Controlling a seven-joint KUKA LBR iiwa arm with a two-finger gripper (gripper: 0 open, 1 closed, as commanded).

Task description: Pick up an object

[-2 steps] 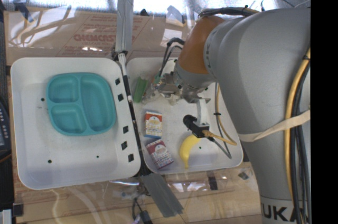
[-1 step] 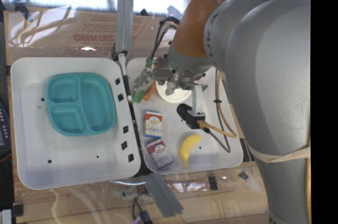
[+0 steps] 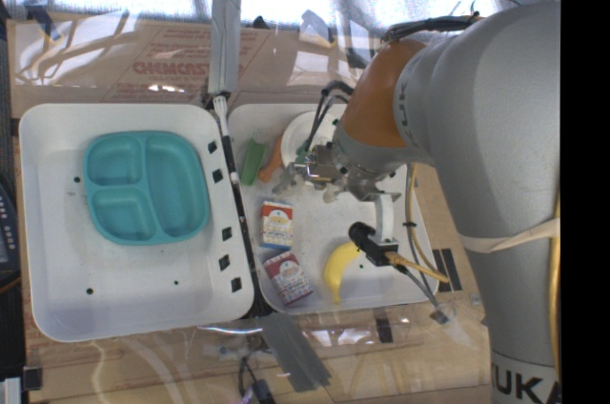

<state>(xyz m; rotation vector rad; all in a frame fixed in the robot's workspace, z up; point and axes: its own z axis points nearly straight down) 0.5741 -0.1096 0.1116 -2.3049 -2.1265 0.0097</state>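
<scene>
Where the arm (image 3: 457,107) reaches in from the right, its grey bulk and orange band (image 3: 376,107) cover much of the right bin (image 3: 319,226)

Gripper (image 3: 310,169): low over the upper middle of the right bin, pointing toward the wall shared with the left bin. Whether it is apart or together cannot be told, as its working end is lost against the wrist and the clutter behind it. Cannot tell either whether it touches anything.

Right bin, things to pick from:
- green piece (image 3: 252,161), long and narrow, lying close to the shared wall in the upper part
- orange piece (image 3: 271,162), just beside the green piece on its right, slanted, and nearest thing to the gripper
- white round dish (image 3: 297,133), behind the gripper toward the far wall, partly hidden by the wrist
- upper carton (image 3: 276,224), small, red and white, flat on the floor near the shared wall, mid bin
- lower carton (image 3: 287,277), same kind, turned at a slant, near the front corner
- banana (image 3: 336,269), yellow, curved, near the front wall, just right of the lower carton and apart from it

Left bin (image 3: 38,231): one teal divided plate (image 3: 145,186), three compartments, lying flat in the upper half, well apart from the gripper.

Brown cardboard (image 3: 162,64) with red print lies on the bench behind both bins
</scene>
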